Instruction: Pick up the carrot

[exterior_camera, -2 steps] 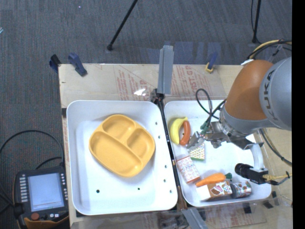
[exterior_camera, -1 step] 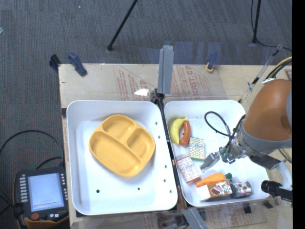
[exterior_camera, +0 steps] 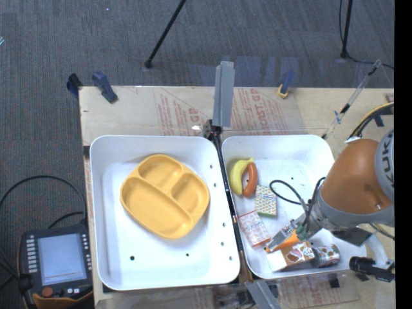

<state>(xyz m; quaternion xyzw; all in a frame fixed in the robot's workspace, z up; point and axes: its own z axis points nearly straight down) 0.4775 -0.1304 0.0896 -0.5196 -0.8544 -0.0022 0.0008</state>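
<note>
While the gripper [exterior_camera: 297, 229] sits over the carrot [exterior_camera: 281, 241] at five o'clock in the right bin [exterior_camera: 302, 148], nothing looks lifted. Whether it has closed on it, I can't tell.

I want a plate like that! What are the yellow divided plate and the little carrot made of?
The yellow three-compartment plate looks like smooth matte plastic: even colour, moulded rounded ridges. The small orange carrot is probably toy plastic too, given its flat uniform orange, though it is too small to be sure.

Partial white letters "KU" on the arm [exterior_camera: 380, 172]; mirrored, illegible red print on the bench board [exterior_camera: 257, 111].
</note>
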